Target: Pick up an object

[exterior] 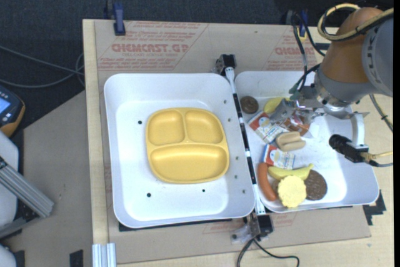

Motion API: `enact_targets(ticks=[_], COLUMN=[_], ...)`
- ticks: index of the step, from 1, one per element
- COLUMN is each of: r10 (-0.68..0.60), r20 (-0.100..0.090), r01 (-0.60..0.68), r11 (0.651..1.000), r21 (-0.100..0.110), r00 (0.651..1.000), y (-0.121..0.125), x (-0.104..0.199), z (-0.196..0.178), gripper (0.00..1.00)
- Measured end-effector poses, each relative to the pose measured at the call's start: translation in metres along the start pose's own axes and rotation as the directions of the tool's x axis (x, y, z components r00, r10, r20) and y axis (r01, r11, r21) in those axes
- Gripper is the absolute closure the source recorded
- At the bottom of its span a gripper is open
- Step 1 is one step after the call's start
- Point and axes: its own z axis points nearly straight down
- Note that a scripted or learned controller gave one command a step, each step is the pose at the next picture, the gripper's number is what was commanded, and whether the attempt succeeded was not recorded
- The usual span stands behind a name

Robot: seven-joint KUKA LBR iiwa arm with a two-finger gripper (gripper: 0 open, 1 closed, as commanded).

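Hovering gripper [294,108], jaw state unclear, over a tan bun [290,141].

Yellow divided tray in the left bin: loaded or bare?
Bare. The yellow divided tray lies flat in the left bin, all three compartments showing plain yellow; the food items sit in the right bin.

Robot lab: clamped bench [187,40], cables [37,75]
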Motion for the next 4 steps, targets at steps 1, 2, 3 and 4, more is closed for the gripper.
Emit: enact_targets(ticks=[1, 2, 3, 4], r10=[0.012, 0.014, 0.011, -0.001], r20=[0.013, 0.002, 0.008, 0.006], r01=[-0.012, -0.014, -0.011, 0.001], r11=[1.000, 1.000, 1.000, 1.000], r21=[-0.018, 0.001, -0.016, -0.022], r00=[1.000, 1.000, 1.000, 1.000], y=[0.048, -0.058, -0.051, 0.017], x=[-0.070, -0.025, -0.027, 0.046], z=[-0.065, 0.044, 0.028, -0.065], gripper=[0.00, 0.00, 1.00, 1.00])
